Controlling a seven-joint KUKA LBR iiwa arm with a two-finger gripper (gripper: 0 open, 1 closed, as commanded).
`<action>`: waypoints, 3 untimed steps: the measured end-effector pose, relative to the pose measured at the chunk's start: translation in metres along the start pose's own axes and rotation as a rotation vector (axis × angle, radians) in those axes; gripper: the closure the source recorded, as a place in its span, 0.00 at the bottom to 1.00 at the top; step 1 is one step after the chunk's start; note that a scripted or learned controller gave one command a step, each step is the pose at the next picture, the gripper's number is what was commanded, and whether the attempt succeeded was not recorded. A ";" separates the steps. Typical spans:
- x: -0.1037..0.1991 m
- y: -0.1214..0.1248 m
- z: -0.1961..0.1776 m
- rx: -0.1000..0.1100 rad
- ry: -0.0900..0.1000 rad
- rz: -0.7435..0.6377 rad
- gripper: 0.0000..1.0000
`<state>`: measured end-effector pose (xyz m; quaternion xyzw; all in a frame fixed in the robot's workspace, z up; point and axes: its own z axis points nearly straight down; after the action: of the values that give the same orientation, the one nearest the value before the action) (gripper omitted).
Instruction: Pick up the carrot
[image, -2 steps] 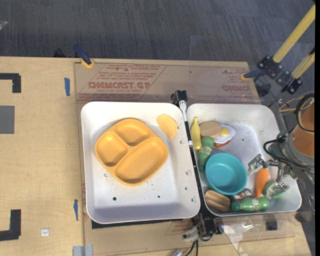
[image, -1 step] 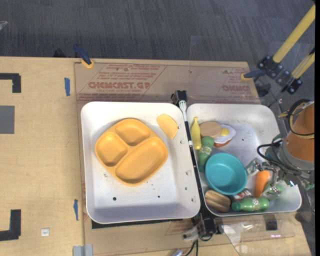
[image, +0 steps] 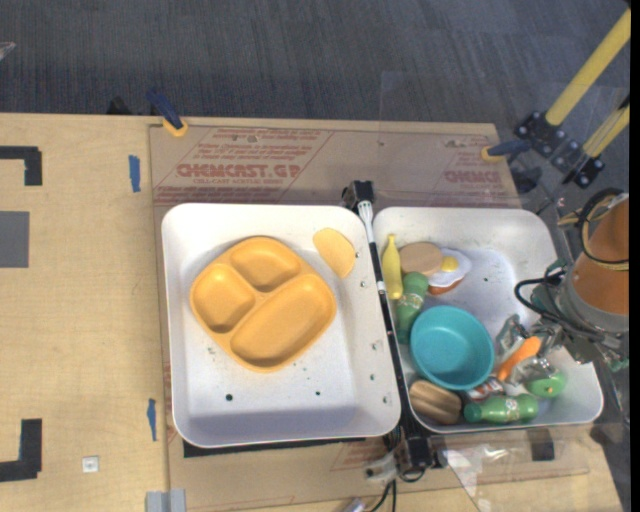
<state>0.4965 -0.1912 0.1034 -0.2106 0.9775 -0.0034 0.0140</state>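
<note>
Carrot: we see the small orange plastic carrot (image: 521, 356) at the lower right of the frame, in the right white bin (image: 500, 228), just right of the teal bowl.
Gripper: the metal two-finger gripper (image: 524, 345) sits right over the carrot; we cannot tell whether it grips anything.
Neighbours: we find a round teal plastic bowl (image: 452, 346) beside the carrot, a green toy vegetable (image: 503, 408) below it, a brown wooden-looking piece (image: 435, 401) under the bowl, and a yellow toy corn cob (image: 391, 268) and a fried-egg toy (image: 446, 270) higher up.
Left bin: the left white bin (image: 190, 400) holds an orange three-part divided plate (image: 263, 300) and a yellow slice (image: 335, 250).
Surface: both bins rest on a brown cardboard sheet (image: 250, 160) over a light wooden bench (image: 70, 300); dark grey carpet (image: 300, 50) fills the top of the frame.
</note>
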 end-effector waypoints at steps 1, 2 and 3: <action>-0.004 0.001 -0.010 0.002 -0.008 -0.003 1.00; -0.002 -0.001 -0.010 0.004 -0.005 0.001 0.00; -0.006 -0.001 -0.021 0.008 -0.015 -0.001 1.00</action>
<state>0.5018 -0.1896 0.1249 -0.2111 0.9772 -0.0057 0.0222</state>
